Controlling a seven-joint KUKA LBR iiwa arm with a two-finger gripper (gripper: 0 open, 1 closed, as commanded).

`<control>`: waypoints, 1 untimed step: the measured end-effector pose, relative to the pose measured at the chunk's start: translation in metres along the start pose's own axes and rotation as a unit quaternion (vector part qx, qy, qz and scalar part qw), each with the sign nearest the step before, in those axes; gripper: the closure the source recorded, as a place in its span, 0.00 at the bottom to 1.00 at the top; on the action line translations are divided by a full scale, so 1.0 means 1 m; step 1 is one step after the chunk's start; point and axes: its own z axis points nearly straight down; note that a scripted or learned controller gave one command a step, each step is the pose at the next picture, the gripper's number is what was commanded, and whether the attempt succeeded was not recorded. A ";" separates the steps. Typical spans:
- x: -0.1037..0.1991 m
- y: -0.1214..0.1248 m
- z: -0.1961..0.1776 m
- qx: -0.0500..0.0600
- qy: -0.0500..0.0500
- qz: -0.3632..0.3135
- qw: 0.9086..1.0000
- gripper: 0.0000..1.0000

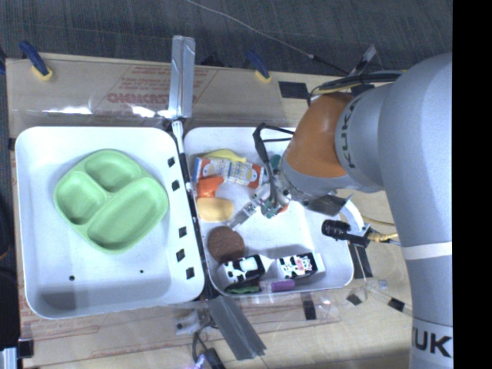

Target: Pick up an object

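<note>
**Gripper low over the right bin's clutter**

The left bin (31, 206) holds a green divided plate (111, 198). In the right bin (338, 271), a yellow block (214, 208) lies near the left wall, probably light and rigid; grasp across its short sides. Just right, the gripper (247, 212) hangs; whether wide or narrow, I cannot tell.

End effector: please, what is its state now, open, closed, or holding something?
End effector: over the right bin, beside the yellow piece; open or closed cannot be told, and nothing is seen in its grip.
</note>
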 end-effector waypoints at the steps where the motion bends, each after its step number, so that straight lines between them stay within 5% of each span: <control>1: -0.042 0.058 0.002 0.021 0.018 0.097 0.995 0.00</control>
